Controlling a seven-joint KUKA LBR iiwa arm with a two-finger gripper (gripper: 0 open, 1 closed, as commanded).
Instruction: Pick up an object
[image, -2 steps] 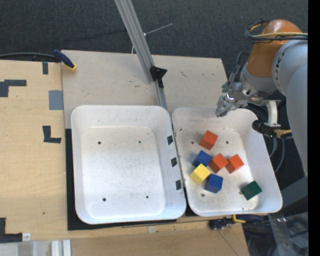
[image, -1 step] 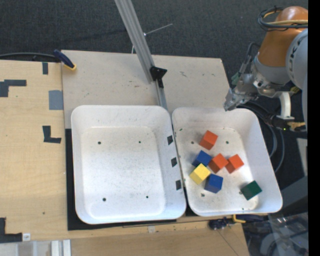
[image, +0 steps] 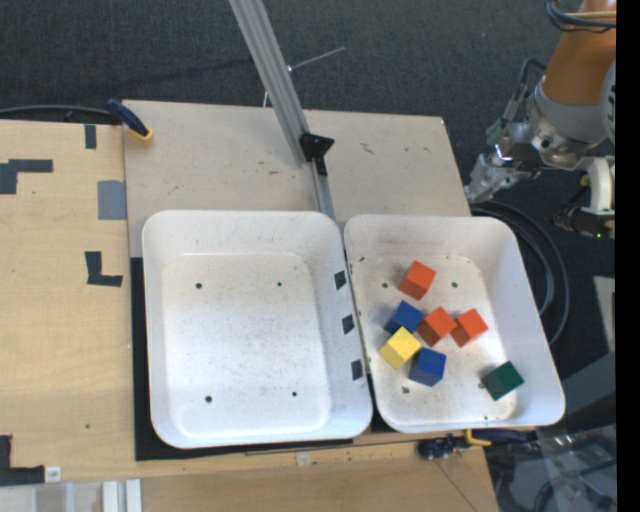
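Camera view: pincer (image: 487, 176) hovers outside the right bin (image: 520, 262), beyond its far corner; its state I cannot tell; nothing lifted; blocks (image: 432, 326) untouched inside it.

Both bins (image: 250, 330) on the desk (image: 60, 300) are viewed from above, slanted, apparently from moderate height.

Grey arm (image: 572, 95), orange band, upper right, wrist angled down-left
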